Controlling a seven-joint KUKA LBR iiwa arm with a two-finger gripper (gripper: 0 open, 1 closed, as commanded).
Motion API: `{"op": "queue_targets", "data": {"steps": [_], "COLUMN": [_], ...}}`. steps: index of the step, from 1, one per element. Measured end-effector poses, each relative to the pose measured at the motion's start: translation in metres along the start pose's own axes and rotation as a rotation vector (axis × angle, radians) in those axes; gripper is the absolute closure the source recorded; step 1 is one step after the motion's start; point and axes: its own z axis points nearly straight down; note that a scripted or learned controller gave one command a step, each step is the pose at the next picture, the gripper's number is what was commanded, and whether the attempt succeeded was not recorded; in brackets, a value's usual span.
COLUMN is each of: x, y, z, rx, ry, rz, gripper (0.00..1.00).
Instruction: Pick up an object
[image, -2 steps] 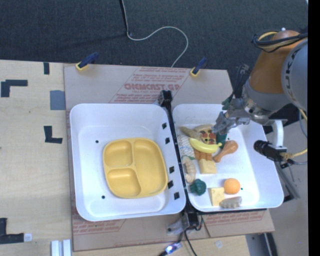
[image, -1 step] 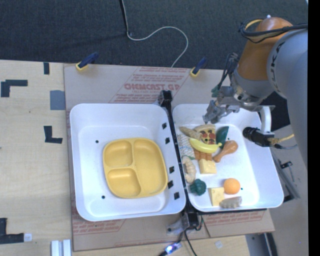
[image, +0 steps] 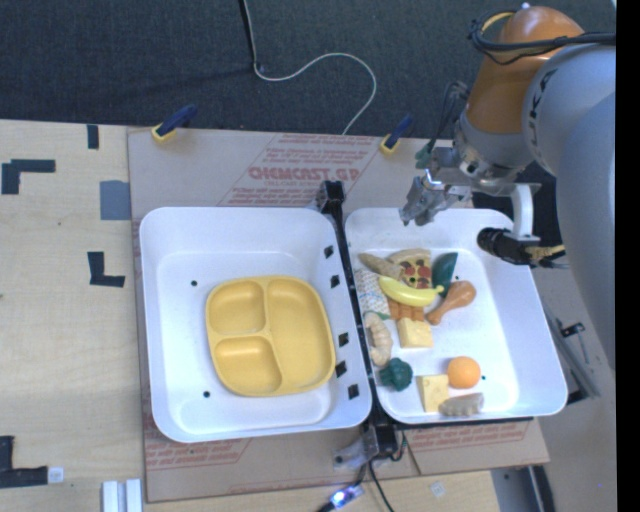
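Toy foods are lying jumbled in the right bin (image: 520, 330): a yellow banana (image: 408, 292) resting across a pizza slice (image: 412, 268), a drumstick (image: 452, 300) beside it, an orange (image: 463, 372) and broccoli (image: 397, 375) nearer the front.

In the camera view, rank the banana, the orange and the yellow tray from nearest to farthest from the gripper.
Measured from the gripper, above the right bin's far edge:
1. Banana, upper middle of the right bin.
2. Orange, near the right bin's front.
3. Yellow tray, in the left bin.
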Motion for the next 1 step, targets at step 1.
{"op": "queue_targets", "data": {"steps": [1], "x": [0.0017], "y": [0.0], "z": [0.0027], "rx": [0.003], "ry": [-0.001], "rz": [0.003], "gripper": [1.0]}}
